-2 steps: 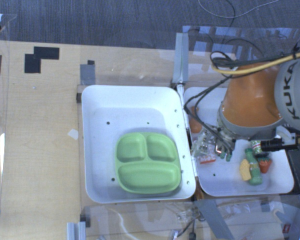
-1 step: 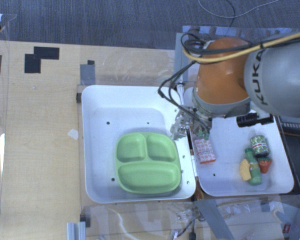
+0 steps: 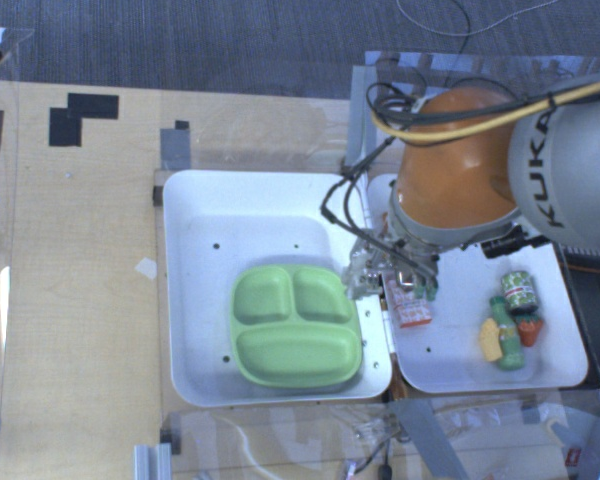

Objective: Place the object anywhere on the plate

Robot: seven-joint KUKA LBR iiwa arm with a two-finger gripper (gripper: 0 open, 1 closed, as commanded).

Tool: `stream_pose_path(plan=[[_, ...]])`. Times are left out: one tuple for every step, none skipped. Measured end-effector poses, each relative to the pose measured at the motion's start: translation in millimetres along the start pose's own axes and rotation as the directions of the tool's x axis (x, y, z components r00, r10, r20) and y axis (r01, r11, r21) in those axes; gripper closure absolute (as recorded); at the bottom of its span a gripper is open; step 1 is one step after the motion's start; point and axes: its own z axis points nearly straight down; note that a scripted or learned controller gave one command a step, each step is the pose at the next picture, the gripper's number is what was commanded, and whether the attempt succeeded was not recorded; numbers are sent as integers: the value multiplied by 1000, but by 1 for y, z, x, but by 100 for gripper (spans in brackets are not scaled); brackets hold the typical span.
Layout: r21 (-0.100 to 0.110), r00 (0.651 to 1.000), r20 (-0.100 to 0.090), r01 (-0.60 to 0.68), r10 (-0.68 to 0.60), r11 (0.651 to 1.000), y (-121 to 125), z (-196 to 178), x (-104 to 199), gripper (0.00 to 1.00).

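Observation:
A green divided plate [image 3: 296, 326] lies in the left white bin [image 3: 195, 268], toward its front right. My gripper [image 3: 392, 280] hangs under the orange wrist band, over the seam between the two bins and just right of the plate's upper right corner. A small red and white packet [image 3: 413, 312] lies in the right bin [image 3: 560, 363] directly below the gripper, its upper end hidden by it. Whether the packet touches the gripper cannot be told.
At the right bin's right side sit a green-labelled can [image 3: 518, 289], a green bottle [image 3: 506, 336], a yellow corn piece [image 3: 490, 341] and a small orange-red item [image 3: 530, 329]. The grey arm and its cables cover the right bin's back half.

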Motion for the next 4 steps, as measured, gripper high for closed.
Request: stream_pose_path(plan=[[-3, 1000, 8, -1, 1, 1000, 1, -12, -2, 100], [0, 987, -3, -161, 161, 987, 50, 68, 10, 100], [3, 804, -1, -594, 594, 804, -6, 27, 12, 100], [-2, 807, 3, -590, 590, 807, -5, 16, 11, 100]])
